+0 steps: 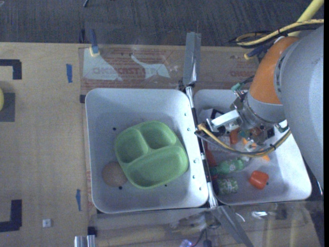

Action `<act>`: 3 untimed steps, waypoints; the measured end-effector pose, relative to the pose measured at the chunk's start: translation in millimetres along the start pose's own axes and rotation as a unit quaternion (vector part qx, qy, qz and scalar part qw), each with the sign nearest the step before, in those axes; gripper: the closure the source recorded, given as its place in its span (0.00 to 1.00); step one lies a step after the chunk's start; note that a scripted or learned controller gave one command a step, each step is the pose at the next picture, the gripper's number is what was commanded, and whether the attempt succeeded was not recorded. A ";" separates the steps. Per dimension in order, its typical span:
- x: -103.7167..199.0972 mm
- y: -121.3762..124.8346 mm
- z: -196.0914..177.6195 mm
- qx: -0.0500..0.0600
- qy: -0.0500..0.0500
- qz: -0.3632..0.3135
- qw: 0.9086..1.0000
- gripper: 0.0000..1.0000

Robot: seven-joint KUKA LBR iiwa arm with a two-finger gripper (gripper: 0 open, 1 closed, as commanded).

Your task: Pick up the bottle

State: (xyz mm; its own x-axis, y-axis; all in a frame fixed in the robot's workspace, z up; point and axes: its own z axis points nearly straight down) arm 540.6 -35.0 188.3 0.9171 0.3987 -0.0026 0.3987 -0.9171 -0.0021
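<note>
This looks like a robotics lab. A grey industrial arm (pixel 303 86) with an orange band stands over a plain wooden bench (pixel 41 153) that carries two shallow white bins (pixel 97 112). Blue tape pieces (pixel 69 72) and black corner marks (pixel 12 68) are stuck on the bench. Yellow cables (pixel 280 32) run across dark carpet (pixel 154 9) behind it.

- Bins (pixel 97 138): white.
- Tray (pixel 150 154), centre of the frame: light green.
- Ball (pixel 113 174), lower left of the tray: dull tan.
- Bottle (pixel 231 165), right of centre: clear with green.
- Block (pixel 259 179), lower right: orange-red.
- Arm (pixel 303 91), right edge: grey with an orange band.
- Cables (pixel 288 30), upper right: yellow.
- Bench (pixel 41 153): pale wood, with blue tape (pixel 69 73) at upper left.
</note>
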 end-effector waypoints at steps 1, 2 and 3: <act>-35.2 -12.8 4.7 0.001 -0.001 -0.046 0.999 0.00; -30.4 55.0 96.1 0.001 0.000 0.028 1.000 0.00; -30.2 55.0 95.8 0.001 0.000 0.028 1.000 0.00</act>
State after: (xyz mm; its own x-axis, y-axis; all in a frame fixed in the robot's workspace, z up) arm 534.5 -97.4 92.4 0.9380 0.3466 -0.0035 0.3466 -0.9380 -0.0033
